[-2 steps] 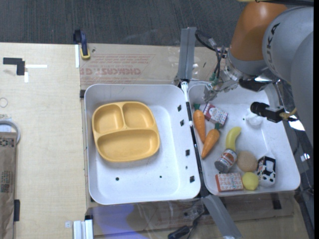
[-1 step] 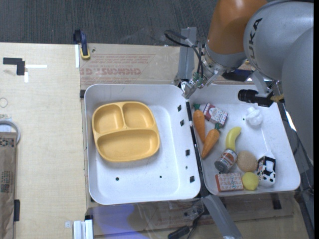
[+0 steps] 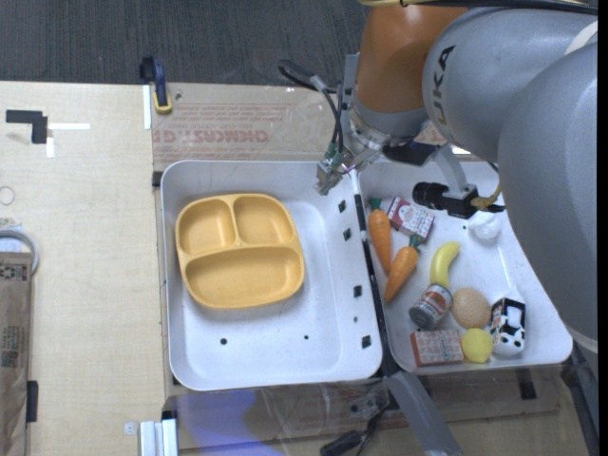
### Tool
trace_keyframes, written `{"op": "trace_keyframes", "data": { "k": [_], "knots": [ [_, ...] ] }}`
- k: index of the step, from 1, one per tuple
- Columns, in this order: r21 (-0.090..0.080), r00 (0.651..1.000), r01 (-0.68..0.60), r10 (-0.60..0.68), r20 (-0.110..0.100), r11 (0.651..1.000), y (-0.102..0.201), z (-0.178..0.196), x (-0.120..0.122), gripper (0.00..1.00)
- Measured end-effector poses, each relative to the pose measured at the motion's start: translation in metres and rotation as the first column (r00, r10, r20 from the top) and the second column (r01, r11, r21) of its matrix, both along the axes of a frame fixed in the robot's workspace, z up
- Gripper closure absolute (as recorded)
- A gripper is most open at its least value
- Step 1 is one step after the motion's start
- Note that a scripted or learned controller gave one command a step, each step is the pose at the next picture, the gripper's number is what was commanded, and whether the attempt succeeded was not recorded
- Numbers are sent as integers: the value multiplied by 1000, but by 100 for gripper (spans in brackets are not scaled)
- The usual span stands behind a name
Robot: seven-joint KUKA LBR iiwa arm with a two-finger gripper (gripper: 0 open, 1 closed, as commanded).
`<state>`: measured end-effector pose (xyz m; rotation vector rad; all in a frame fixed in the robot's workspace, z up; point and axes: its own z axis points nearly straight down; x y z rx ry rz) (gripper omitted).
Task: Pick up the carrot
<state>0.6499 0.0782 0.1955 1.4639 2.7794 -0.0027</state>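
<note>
Hovering my gripper (image 3: 331, 174) above the bins' shared wall, fingers apart and empty, I risk grabbing the wrong one of two touching carrots (image 3: 380, 237).

From my seat the feed is evenly and fairly brightly lit from above, with no hard shadows. The 2 white bins (image 3: 190, 350) run close to overexposed, and their walls lose detail. The yellow divided plate (image 3: 239, 250) throws only a thin, soft shadow at its lower edge. A pale blue-white glare patch (image 3: 218, 416) sits on the bench just below the left bin. The grey arm (image 3: 532, 112) is near the lens and looks soft and oversized, with a broad sheen on its casing. The dark floor (image 3: 190, 17) at the top shows faint grain. Small labels on the items are too blurred to read.
</note>
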Motion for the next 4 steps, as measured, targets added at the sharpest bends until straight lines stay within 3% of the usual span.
{"op": "trace_keyframes", "data": {
  "k": [1,2,3,4],
  "knots": [
    [0,1000,27,-27,-1,1000,-51,-4,-16,100],
    [-2,849,528,-528,0,849,-16,-5,-9,100],
    [-1,910,414,-414,1,910,-40,132,-2,100],
    [-2,914,406,-406,-2,914,-5,-6,9,100]
  ]
}}
